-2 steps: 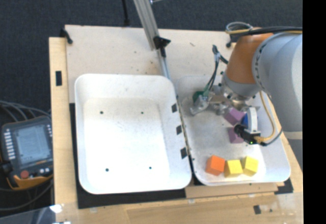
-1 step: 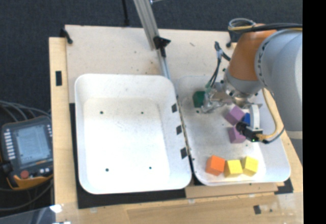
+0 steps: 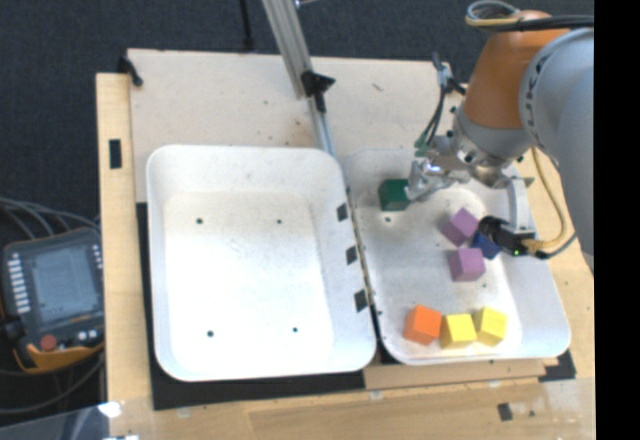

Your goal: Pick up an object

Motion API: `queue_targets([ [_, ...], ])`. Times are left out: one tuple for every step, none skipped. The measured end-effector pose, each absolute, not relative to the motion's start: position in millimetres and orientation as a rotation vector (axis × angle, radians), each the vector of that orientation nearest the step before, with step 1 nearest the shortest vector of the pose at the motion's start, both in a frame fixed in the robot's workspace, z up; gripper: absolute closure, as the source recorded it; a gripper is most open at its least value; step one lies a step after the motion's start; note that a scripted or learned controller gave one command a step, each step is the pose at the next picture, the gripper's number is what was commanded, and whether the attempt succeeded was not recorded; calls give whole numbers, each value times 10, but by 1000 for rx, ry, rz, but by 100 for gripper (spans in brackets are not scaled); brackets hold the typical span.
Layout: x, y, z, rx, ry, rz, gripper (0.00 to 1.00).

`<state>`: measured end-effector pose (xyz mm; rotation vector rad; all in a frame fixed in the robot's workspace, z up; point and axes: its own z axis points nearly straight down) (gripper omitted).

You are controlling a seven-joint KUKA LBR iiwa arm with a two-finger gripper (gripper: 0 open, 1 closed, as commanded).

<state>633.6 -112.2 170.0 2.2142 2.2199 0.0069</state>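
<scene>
Green block is the thing the arm seems to be going for, and it sits in the right bin, near that bin's top left corner, close to the wall it shares with the left bin. The gripper is just beside the green block, on the block's right and a little toward the far side. Its metal tips look like they touch the block's right edge or come very close, but I cannot tell if the tips are apart or together, and the block does not sit between them in this view. So I would not say the block is held. The green block lies to the left of the gripper, away from the arm, so I think the next move needs the gripper to slide a bit left to get over the block before it can close on it. The block looks about square, so no side is much longer than another. Other blocks are farther from the green block: two purple blocks lie to its right and nearer the front, with a dark blue block beside them. An orange block and two yellow blocks sit in a row well apart from it, along the front edge of the right bin.
</scene>
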Motion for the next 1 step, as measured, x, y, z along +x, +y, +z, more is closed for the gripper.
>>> queue_targets([
  [6353,-1138,2250,2213,2220,7,100],
])
